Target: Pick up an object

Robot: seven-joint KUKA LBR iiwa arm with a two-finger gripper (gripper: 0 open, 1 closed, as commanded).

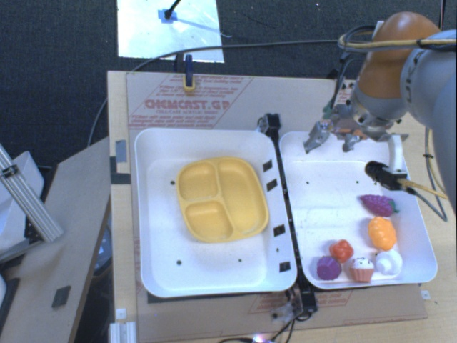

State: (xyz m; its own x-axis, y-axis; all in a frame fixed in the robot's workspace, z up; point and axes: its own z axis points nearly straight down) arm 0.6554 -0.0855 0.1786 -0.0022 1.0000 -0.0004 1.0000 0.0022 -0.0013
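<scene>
**Pincer spread above the right bin, toys clustered at the near corner**

The left bin [153,191] holds a yellow divided plate [221,199]. Over the right bin's [321,206] far edge, the pincer [331,140] hangs with fingers apart, gripping nothing. Purple grapes [378,204], an orange fruit [382,233], a tomato [341,249], a cupcake [362,269] lie well apart from it

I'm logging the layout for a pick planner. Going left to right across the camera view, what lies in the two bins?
Yellow tray in the left bin → purple ball → red toy → cupcake → purple grapes. The orange toy and white toy overlap these in the order, so I leave them out.
</scene>
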